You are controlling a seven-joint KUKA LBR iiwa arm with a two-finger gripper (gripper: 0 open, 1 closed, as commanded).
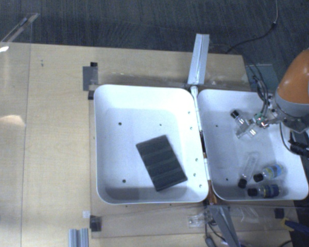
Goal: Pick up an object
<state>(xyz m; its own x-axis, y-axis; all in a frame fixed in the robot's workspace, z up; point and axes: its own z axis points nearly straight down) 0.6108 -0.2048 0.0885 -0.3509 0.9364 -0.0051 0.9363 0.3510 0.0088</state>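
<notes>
We look down on the bench (51, 138), where two shallow white bins sit side by side, and read the scene from the left. The left bin (110, 117) carries a single dark ribbed slab (161, 162), lying flat with its long axis running diagonally, well apart from the arm. Across the divider, the right bin (221, 158) bears a cluster of small things near its front edge: a clear vial (249, 164) lying on its side, and just beside it two small bottles with dark caps (265, 181). Farther back in that bin lies a small clear bottle (243, 123), a black cap on its far-left end, its long axis slanting toward the divider. The gripper (261, 120) hangs just to the right of that bottle, reaching in beneath the orange-banded wrist. We cannot tell whether its jaws stand apart or together; glare and clutter hide them, and nothing we see confirms a hold. We judge the clear bottle the nearest candidate, lying leftward of the jaws.
</notes>
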